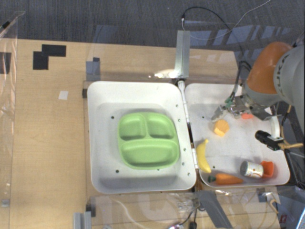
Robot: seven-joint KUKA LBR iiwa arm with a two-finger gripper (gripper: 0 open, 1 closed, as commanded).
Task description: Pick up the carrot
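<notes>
The carrot (pixel 228 179), orange with a dark green stub at its left end, lies along the front wall of the right bin (pixel 200 97). My gripper (pixel 227 110) hangs over the back middle of that bin, well behind the carrot and just above a yellow cheese block (pixel 220 127). Nothing shows between the gripper and the carrot except the bin floor and the cheese block. The grey arm with its orange band (pixel 264 73) comes in from the right.
A banana (pixel 203 155) lies by the right bin's left wall, close to the carrot's left end. A silver can with an orange cup (pixel 257 169) sits right of the carrot. A small red piece (pixel 247 116) lies near the gripper. A green divided plate (pixel 147 140) sits in the left bin (pixel 102 104).
</notes>
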